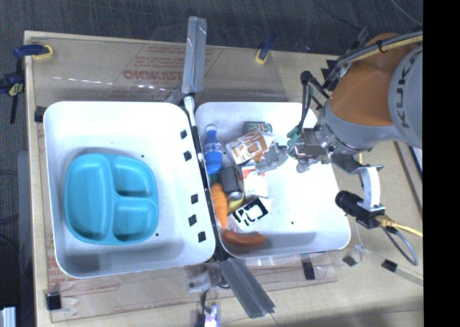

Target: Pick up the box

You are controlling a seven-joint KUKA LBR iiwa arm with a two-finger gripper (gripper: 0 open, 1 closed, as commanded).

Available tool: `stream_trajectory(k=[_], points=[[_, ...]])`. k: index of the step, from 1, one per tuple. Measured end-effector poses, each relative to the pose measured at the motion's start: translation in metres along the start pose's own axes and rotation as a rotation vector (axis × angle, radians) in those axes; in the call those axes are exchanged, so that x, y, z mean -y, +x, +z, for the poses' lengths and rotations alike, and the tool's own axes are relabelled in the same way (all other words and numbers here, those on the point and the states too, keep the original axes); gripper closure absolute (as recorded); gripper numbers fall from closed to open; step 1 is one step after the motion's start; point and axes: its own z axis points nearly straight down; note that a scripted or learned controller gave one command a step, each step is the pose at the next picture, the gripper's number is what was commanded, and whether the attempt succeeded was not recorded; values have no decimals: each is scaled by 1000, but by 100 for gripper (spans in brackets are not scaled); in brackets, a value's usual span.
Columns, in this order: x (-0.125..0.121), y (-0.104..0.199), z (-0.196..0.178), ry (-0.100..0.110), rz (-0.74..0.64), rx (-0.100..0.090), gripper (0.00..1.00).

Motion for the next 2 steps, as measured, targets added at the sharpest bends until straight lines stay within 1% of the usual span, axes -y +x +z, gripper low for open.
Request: stream_trajectory(k=[1,2], points=[[-49,-17,142,-4,80,2,0],[-41,-40,159,0,157,-2,0]])
